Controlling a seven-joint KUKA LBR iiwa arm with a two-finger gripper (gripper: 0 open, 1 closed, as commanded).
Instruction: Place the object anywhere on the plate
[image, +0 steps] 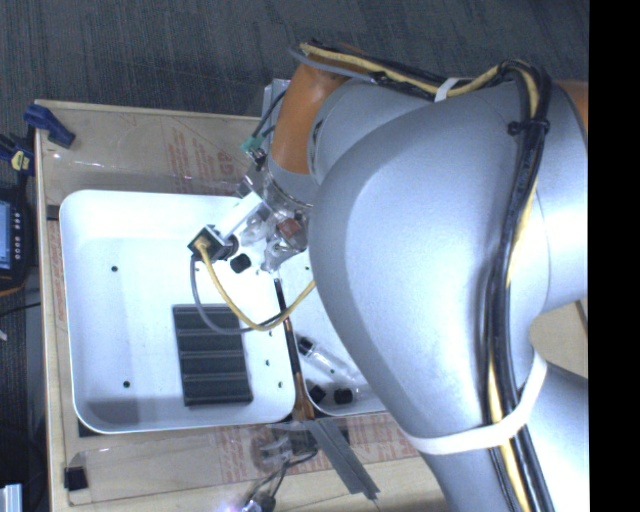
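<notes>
A dark grey ribbed rectangular slab (212, 355) lies flat in the left white bin (110, 300), toward its near right side. My gripper (256, 238) hangs over that bin's right edge, above and to the right of the slab and apart from it. A black plug and a looping yellow cable (232, 312) trail from the wrist. The bulky grey arm (440, 260) hides most of the right bin (318, 405). In the visible corner of that bin lie a small clear object (322, 356) and a small black piece (343, 397).
The bench's wooden frame (150, 140) surrounds the bins. A blue clamp (48, 124) sits at the far left corner, and a dark device (12, 235) at the left edge. A metal bracket (335, 460) juts out near the front, below the bins.
</notes>
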